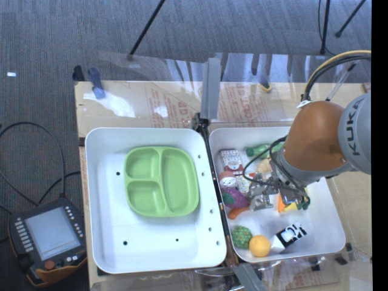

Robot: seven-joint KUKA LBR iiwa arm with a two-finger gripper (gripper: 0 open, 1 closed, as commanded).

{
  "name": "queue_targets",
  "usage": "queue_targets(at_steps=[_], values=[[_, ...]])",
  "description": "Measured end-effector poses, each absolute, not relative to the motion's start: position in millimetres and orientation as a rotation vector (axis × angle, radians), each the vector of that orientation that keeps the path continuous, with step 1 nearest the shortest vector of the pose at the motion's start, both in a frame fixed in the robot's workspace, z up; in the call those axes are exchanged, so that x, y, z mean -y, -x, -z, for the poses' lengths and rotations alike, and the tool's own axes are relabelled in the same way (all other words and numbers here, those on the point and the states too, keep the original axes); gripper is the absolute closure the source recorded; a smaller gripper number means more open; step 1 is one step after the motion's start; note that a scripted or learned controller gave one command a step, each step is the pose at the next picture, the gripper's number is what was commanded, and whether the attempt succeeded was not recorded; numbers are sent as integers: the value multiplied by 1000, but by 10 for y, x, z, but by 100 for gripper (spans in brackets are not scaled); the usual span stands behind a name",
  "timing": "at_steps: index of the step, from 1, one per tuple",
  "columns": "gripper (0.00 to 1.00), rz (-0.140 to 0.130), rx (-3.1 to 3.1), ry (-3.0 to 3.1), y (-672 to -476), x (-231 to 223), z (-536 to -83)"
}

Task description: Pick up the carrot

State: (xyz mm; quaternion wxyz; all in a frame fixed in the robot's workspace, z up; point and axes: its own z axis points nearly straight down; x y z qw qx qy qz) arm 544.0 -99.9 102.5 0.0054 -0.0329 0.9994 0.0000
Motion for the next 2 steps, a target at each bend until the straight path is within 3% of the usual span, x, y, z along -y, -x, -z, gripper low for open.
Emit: queue_targets(at_steps=[1, 2], values=[[100, 0, -3124, 310, -5421, 1654, -1335], [0, -3, -3125, 314, -5419, 1642, -1326]])
